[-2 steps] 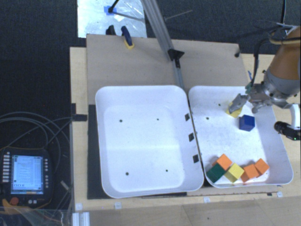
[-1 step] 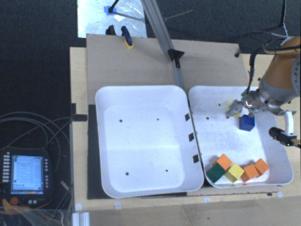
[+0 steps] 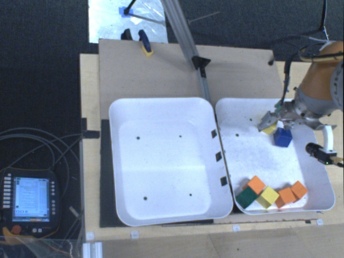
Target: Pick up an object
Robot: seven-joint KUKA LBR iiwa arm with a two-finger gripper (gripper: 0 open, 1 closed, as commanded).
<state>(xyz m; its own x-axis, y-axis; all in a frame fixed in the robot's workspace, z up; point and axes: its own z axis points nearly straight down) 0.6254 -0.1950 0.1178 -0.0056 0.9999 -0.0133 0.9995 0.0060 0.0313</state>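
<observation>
Orange blocks [image 3: 256,184], three; blue [image 3: 282,137], one

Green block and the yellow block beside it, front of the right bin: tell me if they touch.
Touching. The camera view shows the green block pressed against the yellow block, their edges meeting with no white of the right bin between them.

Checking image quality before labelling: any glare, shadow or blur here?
Camera view: glare on the shiny sheet at top left; soft shadow inside the left bin; blocks sharp; end effector slightly soft, dim against the right bin.
</observation>
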